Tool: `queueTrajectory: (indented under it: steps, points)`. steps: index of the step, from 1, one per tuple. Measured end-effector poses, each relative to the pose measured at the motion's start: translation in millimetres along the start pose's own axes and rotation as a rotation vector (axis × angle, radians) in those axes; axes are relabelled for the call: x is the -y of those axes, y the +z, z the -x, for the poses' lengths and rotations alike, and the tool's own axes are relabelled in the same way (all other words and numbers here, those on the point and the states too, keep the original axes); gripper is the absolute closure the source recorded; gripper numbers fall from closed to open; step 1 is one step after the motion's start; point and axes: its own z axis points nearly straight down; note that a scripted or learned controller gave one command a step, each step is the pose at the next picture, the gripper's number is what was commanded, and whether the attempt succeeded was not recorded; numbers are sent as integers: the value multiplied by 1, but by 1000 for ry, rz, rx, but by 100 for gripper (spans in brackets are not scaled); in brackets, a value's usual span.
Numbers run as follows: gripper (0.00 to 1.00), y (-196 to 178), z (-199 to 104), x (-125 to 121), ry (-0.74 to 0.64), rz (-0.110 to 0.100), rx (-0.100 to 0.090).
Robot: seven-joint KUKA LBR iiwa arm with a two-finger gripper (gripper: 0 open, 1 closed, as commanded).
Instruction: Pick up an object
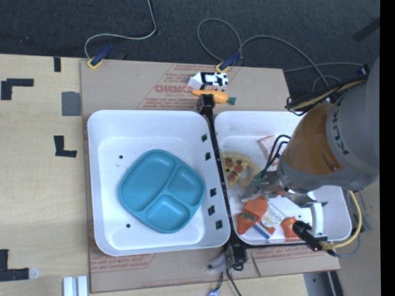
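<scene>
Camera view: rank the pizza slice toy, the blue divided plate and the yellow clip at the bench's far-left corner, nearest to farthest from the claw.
1. Pizza slice toy, right bin, just left of the claw.
2. Blue divided plate, left bin.
3. Yellow clip, far-left corner.

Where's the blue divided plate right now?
The blue divided plate lies flat in the left white bin, near its middle, just across the black divider from the right bin's pizza slice toy.

Two white bins (99,140) side by side. One blue plate (162,190) in the left bin. One pizza slice (235,167) and two orange pieces (253,213) in the right bin; other items there are unclear.
</scene>
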Motion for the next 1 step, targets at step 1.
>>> queueTrajectory:
  steps: [1]
  points:
    - [100, -87, -54, -29, 1, -9, 0]
